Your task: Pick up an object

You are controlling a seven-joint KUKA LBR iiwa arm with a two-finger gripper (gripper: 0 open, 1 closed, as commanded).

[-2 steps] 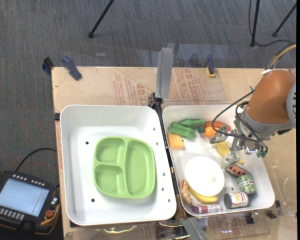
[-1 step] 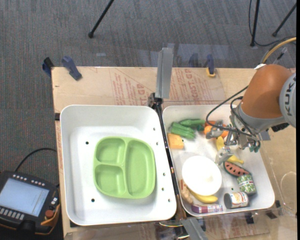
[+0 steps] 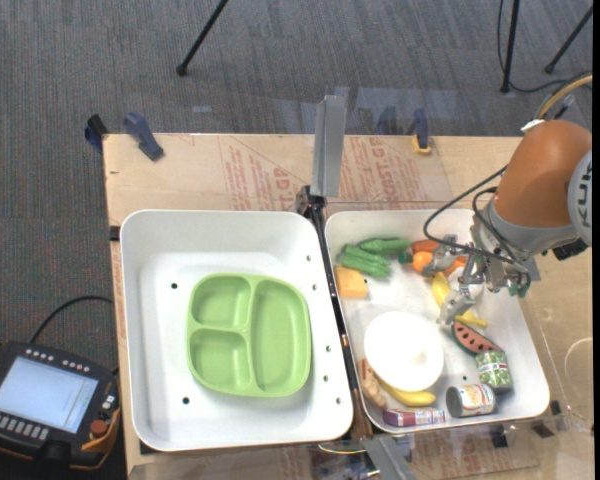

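Orange-banded arm low over right bin

You've got the gripper (image 3: 458, 293) down in the right bin (image 3: 536, 368), fingers right by the yellow piece (image 3: 439, 289) & watermelon slice (image 3: 471, 335). Can't tell if they're spread or pinching. White plate (image 3: 404, 350) sits just beside. Green tray (image 3: 249, 334) is in the left bin (image 3: 140, 268).

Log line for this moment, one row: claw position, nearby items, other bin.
claw: low in right bin | near: yellow piece, watermelon slice | grasp: unclear | left bin: green divided plate
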